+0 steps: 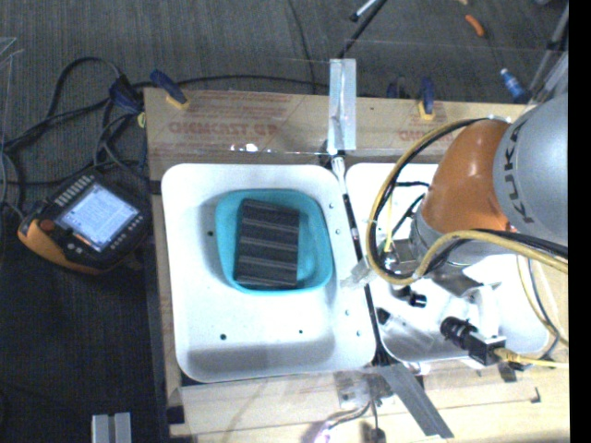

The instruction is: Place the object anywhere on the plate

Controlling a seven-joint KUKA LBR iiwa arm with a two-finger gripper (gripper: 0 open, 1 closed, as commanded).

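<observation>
A dark grey ribbed block (pixel 268 242) lies flat on the turquoise plate (pixel 317 252) in the middle of the left bin (pixel 194 275). The arm's orange band (pixel 466 178) and grey wrist (pixel 443 257) hang over the right bin (pixel 402 335), well to the right of the plate. The arm's own body hides the fingertips.
A metal divider post (pixel 342 109) stands at the back between the bins. Yellow and black cables (pixel 397 210) loop around the wrist. A teach pendant (pixel 88 220) lies on the floor to the left. Clamps (pixel 171 90) hold the wooden bench edge.
</observation>
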